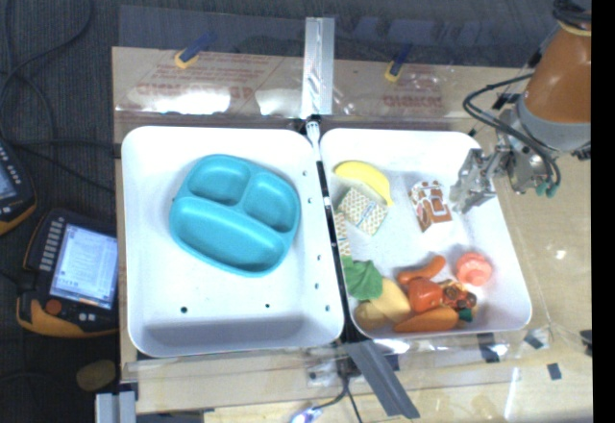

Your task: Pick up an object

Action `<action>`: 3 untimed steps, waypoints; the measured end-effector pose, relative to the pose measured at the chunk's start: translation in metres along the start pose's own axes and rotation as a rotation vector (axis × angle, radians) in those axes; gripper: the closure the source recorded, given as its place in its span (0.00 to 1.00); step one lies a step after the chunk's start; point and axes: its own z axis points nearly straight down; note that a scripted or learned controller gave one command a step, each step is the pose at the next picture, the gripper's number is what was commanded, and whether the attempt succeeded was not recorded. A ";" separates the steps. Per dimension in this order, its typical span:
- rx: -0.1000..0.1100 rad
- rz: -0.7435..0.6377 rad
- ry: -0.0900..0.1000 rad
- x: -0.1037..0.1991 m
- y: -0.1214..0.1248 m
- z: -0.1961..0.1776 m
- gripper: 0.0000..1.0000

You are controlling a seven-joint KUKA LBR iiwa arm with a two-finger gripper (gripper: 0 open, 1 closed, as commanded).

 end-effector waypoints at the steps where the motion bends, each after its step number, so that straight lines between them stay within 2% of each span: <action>1: -0.004 -0.137 0.002 0.067 0.110 0.078 1.00; 2: -0.002 -0.240 -0.002 0.068 0.150 -0.089 1.00; 3: -0.001 -0.471 0.000 0.101 0.054 -0.039 1.00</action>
